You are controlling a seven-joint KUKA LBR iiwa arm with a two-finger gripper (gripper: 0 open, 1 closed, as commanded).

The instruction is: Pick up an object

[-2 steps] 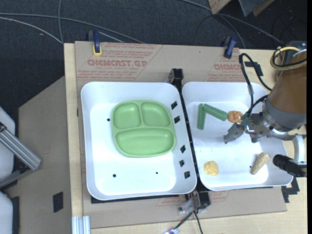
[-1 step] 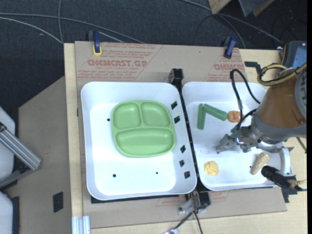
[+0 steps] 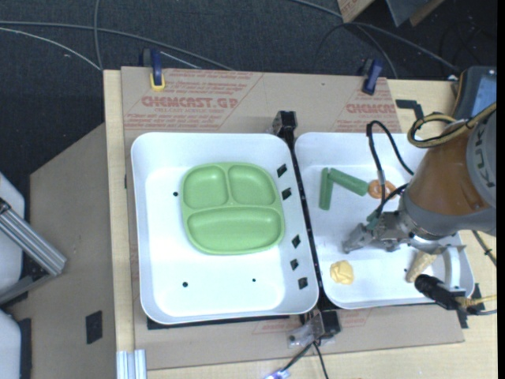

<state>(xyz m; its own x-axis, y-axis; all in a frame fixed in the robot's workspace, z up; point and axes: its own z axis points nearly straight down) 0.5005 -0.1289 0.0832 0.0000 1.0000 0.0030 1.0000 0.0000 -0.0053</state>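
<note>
The arm's hand (image 3: 353, 243), whose state cannot be told, hovers low in the right bin (image 3: 335, 147) between a green L-shaped block (image 3: 335, 186) and a yellow lump (image 3: 342, 272), while the left bin (image 3: 150, 212) holds a green divided plate (image 3: 232, 208).

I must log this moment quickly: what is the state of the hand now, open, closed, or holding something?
Hand: cannot be told whether open or closed; it is low in the right bin, above the small yellow object, with nothing visibly held.
</note>
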